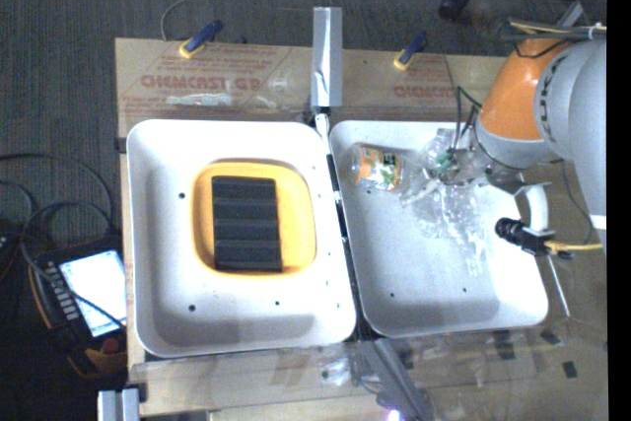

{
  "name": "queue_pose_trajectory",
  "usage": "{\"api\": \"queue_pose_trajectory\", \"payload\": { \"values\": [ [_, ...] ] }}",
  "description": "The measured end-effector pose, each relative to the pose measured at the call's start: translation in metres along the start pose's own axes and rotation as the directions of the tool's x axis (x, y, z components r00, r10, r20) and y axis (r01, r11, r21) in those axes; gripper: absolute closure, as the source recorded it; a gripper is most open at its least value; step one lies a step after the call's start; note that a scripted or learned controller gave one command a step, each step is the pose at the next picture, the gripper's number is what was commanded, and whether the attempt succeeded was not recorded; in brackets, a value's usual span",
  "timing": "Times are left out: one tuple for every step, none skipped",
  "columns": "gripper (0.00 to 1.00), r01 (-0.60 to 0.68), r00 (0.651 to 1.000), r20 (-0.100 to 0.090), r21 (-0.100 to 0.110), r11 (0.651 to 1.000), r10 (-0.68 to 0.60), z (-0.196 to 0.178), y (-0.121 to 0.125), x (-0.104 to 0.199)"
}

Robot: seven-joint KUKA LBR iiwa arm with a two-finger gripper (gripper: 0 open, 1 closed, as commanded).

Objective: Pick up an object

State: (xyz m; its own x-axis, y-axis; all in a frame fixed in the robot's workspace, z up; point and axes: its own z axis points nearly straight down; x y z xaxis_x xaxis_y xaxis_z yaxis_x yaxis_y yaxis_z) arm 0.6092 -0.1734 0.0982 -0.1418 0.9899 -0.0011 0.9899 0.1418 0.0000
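Hovering over the right bin point(394, 311) near the clear wrapper point(449, 202), the hand point(455, 163) lifts nothing yet; its state is unreadable.

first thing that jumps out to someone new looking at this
The yellow tray with a black ribbed block sits in the middle of the left bin. At the right bin, the orange-banded arm hangs over crumpled clear plastic, beside a small orange-and-green packet.

two white bins point(148, 242), one yellow tray point(301, 212), two blue clamps point(200, 37), one crumpled clear wrapper point(449, 207)
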Motion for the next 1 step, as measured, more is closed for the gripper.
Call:
{"api": "queue_pose_trajectory", "payload": {
  "values": [
    [0.00, 0.292, 0.956, 0.019, -0.015, 0.956, -0.292, 0.0036, -0.0237, 0.0046]
  ]
}}
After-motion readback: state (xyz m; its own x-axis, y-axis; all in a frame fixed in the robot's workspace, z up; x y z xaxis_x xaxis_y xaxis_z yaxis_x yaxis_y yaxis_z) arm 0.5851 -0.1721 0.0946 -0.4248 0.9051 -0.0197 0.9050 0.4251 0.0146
